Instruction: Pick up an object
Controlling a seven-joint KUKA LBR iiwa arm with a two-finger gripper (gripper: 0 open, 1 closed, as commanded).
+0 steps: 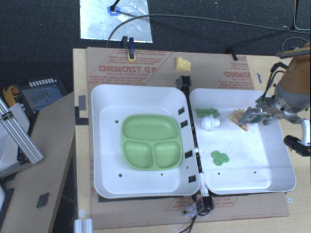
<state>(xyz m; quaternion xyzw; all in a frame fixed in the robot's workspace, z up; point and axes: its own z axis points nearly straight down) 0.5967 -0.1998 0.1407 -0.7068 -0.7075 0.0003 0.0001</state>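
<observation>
Camera view: arm [295, 84] comes in over the right bin [272, 178], wrist low near that bin's far right side, orange band above the grey wrist. Gripper [249, 114] points toward the bin's centre, tips at a small tan piece [238, 119] lying on the bin floor near the far wall. Can't tell whether the claw is open or closed, or whether the tan piece sits between the tips or just beside them; too small and blurred there. Other candidates in the right bin: green piece [207, 112] near the far left corner, white rounded item [210, 123] touching it on the near side, second green piece [219, 158] nearer the bin's middle, well apart from the gripper. Left of the right bin: left bin [104, 178] holding a green divided tray [149, 141], one large compartment on the far side and two smaller ones on the near side. Yellow block [183, 63] sits on the bench beyond the right bin, near the gap between the bins.
</observation>
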